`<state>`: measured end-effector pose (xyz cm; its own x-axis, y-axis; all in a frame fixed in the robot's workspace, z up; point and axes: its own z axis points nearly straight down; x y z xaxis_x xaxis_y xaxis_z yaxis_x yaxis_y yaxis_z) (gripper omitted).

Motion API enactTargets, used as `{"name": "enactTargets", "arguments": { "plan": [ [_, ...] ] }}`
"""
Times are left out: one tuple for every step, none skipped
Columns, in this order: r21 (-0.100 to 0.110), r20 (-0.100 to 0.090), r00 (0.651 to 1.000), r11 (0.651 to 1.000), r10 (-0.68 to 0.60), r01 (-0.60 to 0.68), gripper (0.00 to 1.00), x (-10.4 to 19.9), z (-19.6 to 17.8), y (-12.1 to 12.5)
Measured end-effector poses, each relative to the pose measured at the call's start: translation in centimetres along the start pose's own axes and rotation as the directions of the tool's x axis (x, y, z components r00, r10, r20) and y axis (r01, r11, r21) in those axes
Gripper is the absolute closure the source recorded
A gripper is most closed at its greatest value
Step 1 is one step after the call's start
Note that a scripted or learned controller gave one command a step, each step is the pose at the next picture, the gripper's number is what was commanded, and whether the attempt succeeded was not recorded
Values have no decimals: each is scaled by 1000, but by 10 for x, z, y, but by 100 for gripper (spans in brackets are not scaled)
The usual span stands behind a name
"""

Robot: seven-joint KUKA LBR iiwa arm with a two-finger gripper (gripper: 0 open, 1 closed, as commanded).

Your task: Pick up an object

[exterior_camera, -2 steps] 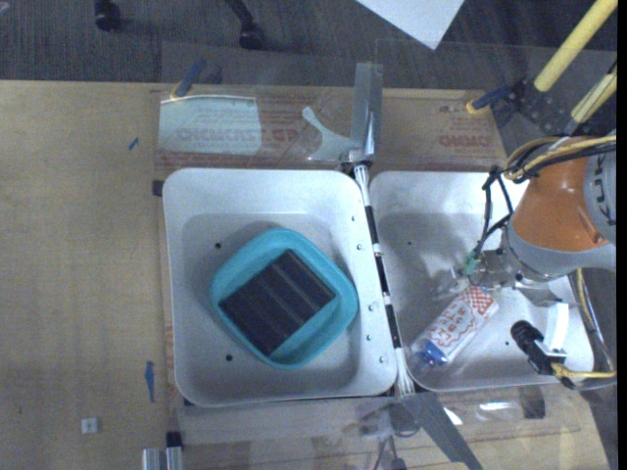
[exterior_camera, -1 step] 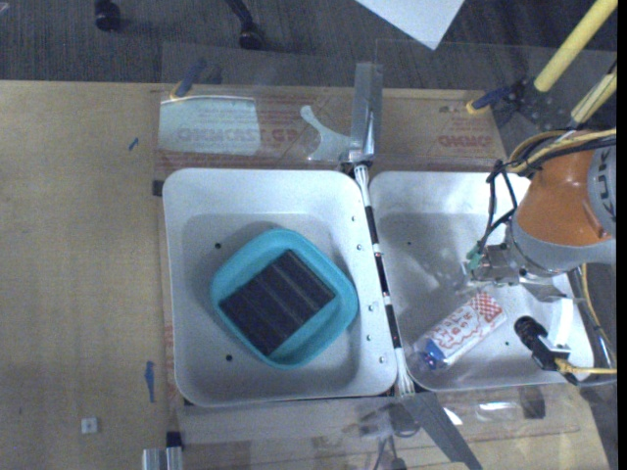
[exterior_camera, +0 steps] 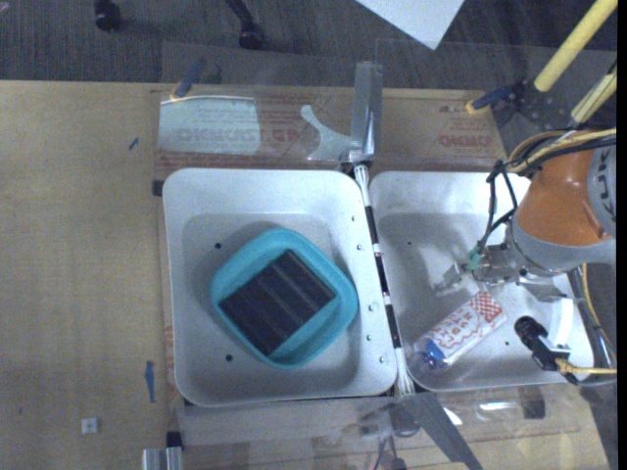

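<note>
I am looking down on the desk (exterior_camera: 69, 262) and counting two white bins sitting side by side. One arm, with a single orange band (exterior_camera: 556, 209) above its wrist, is reaching in from the view's right. Its gripper (exterior_camera: 460, 274) is hanging over the floor of the right bin (exterior_camera: 421, 199), roughly at that bin's middle. From this angle I cannot tell whether the gripper is apart or together, and I am seeing nothing caught in it.

One object is lying in the bin with the gripper: a single tube (exterior_camera: 462, 329), white with a red checked pattern and a blue cap. It is lying flat on a slant just beside the gripper, on the side toward the view's bottom edge. Its checked end is pointing up toward the gripper and its capped end is pointing away, toward the bin's near left corner. I cannot make out whether the two are touching.

Well apart from the gripper, across the divider to its left in the view, the left bin (exterior_camera: 196, 213) is holding one teal square dish (exterior_camera: 235, 267). One dark ribbed block (exterior_camera: 276, 302) is sitting inside it. That is three loose items in all: one in the gripper's bin and two in the other.
</note>
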<state>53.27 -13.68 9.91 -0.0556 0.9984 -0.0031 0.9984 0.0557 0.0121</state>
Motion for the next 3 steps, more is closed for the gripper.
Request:
{"name": "enactTargets", "arguments": {
  "plan": [
    [6, -3, 999, 999, -48, 48, 0, -69, 11, -34],
    [9, -3, 987, 987, -162, 162, 0, -48, -162, -53],
    [8, -7, 922, 922, -386, 386, 0, 32, -55, -42]
  ]
}}
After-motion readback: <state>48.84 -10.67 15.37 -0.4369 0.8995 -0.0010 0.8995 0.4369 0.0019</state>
